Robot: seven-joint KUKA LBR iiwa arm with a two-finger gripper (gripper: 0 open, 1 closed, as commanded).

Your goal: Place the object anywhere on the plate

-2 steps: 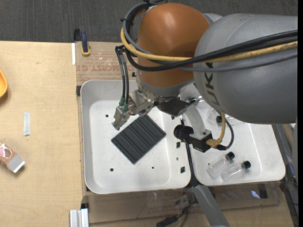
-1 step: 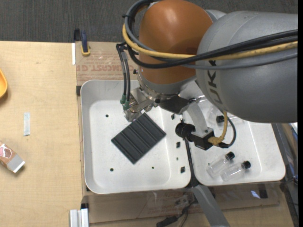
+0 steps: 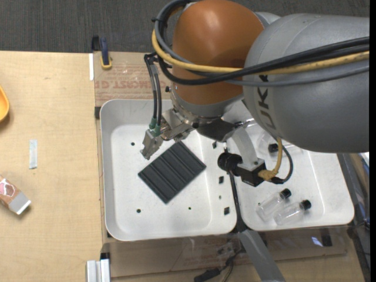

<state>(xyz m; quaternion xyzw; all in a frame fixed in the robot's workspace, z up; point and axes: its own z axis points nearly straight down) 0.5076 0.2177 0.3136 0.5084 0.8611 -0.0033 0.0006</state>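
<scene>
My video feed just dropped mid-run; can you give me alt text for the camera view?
The grey arm's end effector hovers over the left white bin, just at the upper-left corner of a dark ribbed plate lying flat in it. The right bin holds small clear vials with black caps.

- The arm (image 3: 282,69) hides the far walls of both bins (image 3: 111,157).
- An orange thing (image 3: 3,104) is cut off at the left edge.
- The pincer (image 3: 150,145) is too small to read.
</scene>
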